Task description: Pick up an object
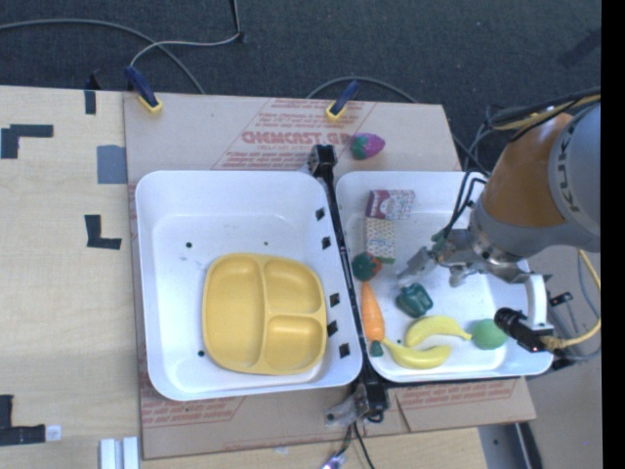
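Note:
In the right bin (459, 189) lie a red and white carton (388, 219), a small dark green piece (364, 265), an orange carrot (372, 315), a green pepper (414, 299), two yellow bananas (433, 332) and a green lime (488, 335). The gripper (437, 270) hangs over the middle of this bin, just above and to the right of the green pepper. Its fingers (418, 263) are spread open and nothing is between them. The grey arm with its orange band (522, 179) reaches in from the right.
The left bin (166, 213) holds a yellow divided plate (264, 313). A pink and green toy fruit (367, 146) lies on the cardboard behind the right bin. Cables run along the arm's right side and behind the bench.

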Controlling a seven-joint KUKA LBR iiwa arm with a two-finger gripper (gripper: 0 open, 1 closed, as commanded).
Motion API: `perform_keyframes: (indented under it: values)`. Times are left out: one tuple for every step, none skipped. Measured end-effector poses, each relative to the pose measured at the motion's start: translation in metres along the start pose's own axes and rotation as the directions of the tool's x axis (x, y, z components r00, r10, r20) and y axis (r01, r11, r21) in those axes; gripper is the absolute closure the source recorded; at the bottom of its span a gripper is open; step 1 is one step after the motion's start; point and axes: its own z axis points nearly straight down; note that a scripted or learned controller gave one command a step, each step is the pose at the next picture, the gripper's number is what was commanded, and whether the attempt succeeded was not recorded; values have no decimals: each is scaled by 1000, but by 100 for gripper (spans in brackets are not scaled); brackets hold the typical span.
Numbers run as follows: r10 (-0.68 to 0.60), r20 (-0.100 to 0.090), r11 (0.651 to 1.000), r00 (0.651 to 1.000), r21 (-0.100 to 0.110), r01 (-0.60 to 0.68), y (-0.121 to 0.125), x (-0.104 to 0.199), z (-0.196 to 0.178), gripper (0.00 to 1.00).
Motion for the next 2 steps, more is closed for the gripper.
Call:
perform_keyframes:
  values:
    - [8,14,1000,1000,-18,-8,-27,22,58,0]
    - [5,10,1000,1000,-14,-5,-27,23,49,100]
